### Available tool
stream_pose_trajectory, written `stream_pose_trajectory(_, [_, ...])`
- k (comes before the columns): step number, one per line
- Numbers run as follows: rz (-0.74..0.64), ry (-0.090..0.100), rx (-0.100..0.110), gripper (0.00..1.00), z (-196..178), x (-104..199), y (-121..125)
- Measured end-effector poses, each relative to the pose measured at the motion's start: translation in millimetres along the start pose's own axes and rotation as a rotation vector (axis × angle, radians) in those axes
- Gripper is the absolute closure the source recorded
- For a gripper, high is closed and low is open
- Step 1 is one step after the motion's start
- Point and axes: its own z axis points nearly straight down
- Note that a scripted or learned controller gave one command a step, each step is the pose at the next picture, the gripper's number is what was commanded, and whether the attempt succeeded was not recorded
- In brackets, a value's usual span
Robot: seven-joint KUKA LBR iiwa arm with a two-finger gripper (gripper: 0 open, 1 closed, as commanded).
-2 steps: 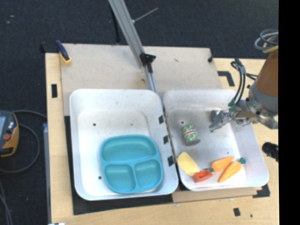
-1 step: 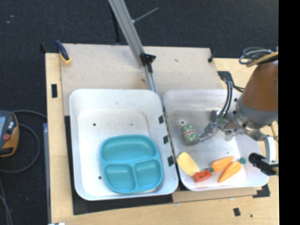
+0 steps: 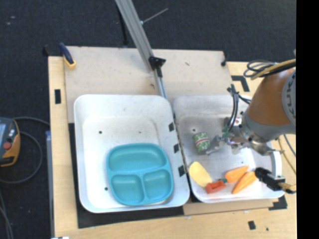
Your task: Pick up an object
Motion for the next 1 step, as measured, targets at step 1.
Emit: stream_pose_trajectory(1, [-0.001, -0.002, -0.005, 0.00, 51.1, -1.4, 0.8])
